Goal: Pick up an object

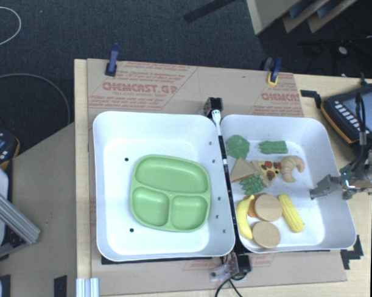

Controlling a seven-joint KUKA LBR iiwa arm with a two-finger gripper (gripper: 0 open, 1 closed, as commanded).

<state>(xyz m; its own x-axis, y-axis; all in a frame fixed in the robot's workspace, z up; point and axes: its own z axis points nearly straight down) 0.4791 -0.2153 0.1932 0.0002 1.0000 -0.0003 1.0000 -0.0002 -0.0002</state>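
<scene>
The right bin (pixel 314 134) holds several toy foods. At the back lie a round green leaf (pixel 238 145) and a green pod (pixel 272 147). A tan croissant (pixel 291 167), a pizza slice (pixel 267 169) and a sandwich wedge (pixel 243 171) sit in the middle. Toward the front are a corn cob (pixel 291 213), a banana (pixel 243 219) and two round tan buns (pixel 268 207) (pixel 266 234). My gripper (pixel 326 189) hangs over the bin's right side, to the right of the croissant and corn, with nothing visibly between its fingers.
The left bin (pixel 107 142) holds a green divided plate (pixel 170 192). A black clip (pixel 214 107) sits where the two bins meet at the back. A dark device with an orange edge (pixel 348 114) lies on the bench at the far right.
</scene>
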